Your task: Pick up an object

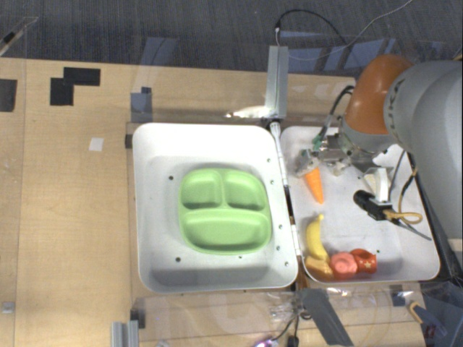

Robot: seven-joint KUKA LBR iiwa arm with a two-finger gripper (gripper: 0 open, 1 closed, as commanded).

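One gripper (315,161) hangs over the right bin (427,262), its tip touching or just above an orange carrot (315,185); whether it grips cannot be told. Nearer the front lie a banana (315,238) and red pieces (354,262). Beside it, the left bin (152,266) holds a green tray (223,210).

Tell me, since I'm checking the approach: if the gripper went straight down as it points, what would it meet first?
Probably the orange carrot, just under the gripper in the right bin; depth is unclear.
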